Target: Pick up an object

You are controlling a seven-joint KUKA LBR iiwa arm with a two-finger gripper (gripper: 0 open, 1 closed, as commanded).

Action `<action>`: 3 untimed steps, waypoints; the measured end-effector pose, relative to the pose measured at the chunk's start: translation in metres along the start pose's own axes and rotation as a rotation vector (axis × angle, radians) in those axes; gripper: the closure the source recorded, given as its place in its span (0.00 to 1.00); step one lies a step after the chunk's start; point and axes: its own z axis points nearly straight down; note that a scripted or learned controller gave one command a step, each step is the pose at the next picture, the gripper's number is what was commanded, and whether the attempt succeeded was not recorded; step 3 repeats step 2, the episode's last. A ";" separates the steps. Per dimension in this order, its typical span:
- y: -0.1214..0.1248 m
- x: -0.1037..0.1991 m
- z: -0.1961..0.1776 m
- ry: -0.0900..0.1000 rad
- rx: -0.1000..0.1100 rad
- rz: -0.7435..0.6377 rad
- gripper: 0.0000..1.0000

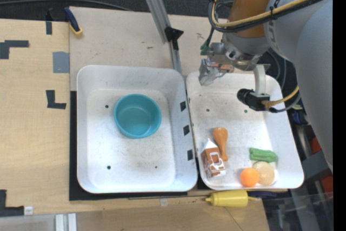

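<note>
Hand (207,79) sits over the far left corner of the right bin (238,119), close to the divide between the two bins. How far open it is cannot be told from this angle; no object is seen in its hold.

Candidate objects all lie well apart from the hand, clustered at the near end of the right bin:
- orange-brown drumstick toy (220,139), nearest to the hand
- red and white carton (213,163), touching the drumstick toy's lower end
- green piece (263,155), near the right wall
- orange ball (249,177) and pale round piece (266,172), side by side in the near right corner

The floor of the right bin directly under the hand is bare.

Risks, as judged:
- closing at the present spot would catch nothing
- a descent here could strike the bin rim
- drumstick toy and carton touch, so a grasp on one may drag or tip the other
- ball may roll off when nudged
- pieces by the walls leave little room for the hand

Around: teal bowl (138,115) alone in the left bin (82,132). Yellow bottle (230,198) lies on the worktop (27,116) just in front of the right bin. A grey pole (154,0) slants across just left of the hand.
</note>
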 end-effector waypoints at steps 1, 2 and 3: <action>0.015 0.047 -0.005 0.000 -0.001 0.000 1.00; 0.038 0.106 0.005 0.000 -0.001 -0.001 1.00; 0.038 0.106 0.005 0.000 -0.001 -0.001 1.00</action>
